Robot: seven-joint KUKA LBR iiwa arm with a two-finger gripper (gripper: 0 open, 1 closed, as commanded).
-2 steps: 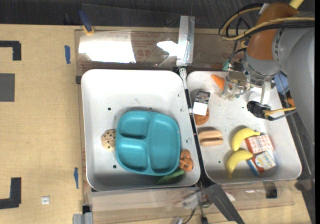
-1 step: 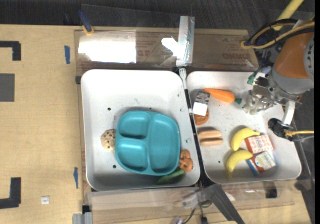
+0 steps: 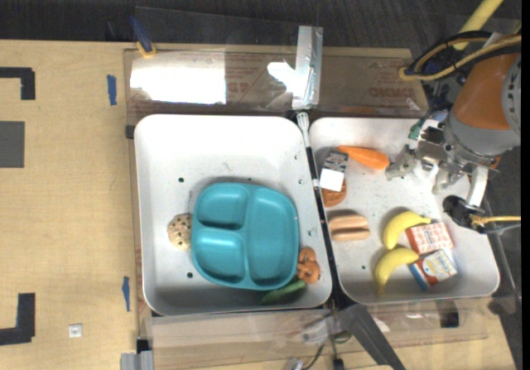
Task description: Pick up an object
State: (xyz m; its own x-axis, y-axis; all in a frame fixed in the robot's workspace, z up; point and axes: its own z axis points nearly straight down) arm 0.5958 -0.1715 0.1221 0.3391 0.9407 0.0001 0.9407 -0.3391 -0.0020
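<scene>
The carrot (image 3: 363, 157), a toy by its look and so probably light, stiff and a little slick, lies in the upper left part of the right bin (image 3: 484, 277), at the right of the frame; a grip across its thicker middle looks safest. The arm (image 3: 487, 103) enters from the frame's right edge, its wrist bent down over the bin's upper right, and the end effector (image 3: 422, 153) hangs just right of the carrot's tip; how its jaws stand cannot be told, and nothing shows between them.
</scene>
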